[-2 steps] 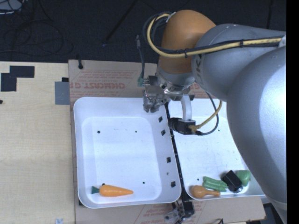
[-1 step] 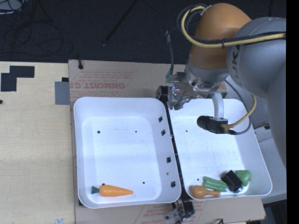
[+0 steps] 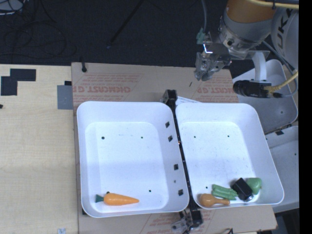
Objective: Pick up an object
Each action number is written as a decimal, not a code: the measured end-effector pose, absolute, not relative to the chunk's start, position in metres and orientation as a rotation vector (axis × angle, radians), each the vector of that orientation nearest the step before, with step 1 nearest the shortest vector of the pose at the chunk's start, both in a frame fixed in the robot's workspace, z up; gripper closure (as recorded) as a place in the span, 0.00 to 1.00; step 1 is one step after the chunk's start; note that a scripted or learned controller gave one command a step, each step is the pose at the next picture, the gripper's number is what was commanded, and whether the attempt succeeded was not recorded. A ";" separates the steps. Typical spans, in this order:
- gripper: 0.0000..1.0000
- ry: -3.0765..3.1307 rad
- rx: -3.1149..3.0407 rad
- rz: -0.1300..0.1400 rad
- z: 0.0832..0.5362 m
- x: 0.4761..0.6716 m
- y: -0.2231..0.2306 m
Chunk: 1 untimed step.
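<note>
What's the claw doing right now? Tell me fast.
Claw: above the far edge of the right bin, nothing seen in it; open or closed cannot be told.

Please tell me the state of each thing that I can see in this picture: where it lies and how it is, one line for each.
gripper: raised above the bench, behind the right bin, holding nothing.
carrot: lying flat, left bin's near edge.
pear-shaped orange toy: lying, right bin's near corner.
green pods: lying beside the orange toy.
black block: resting against the green pods.
green piece: behind the black block.
</note>
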State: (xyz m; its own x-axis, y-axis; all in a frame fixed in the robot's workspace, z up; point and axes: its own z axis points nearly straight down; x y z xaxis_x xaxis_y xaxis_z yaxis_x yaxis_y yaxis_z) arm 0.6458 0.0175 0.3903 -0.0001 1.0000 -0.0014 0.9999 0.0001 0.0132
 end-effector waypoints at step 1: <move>1.00 2.231 2.214 0.002 0.418 0.614 0.096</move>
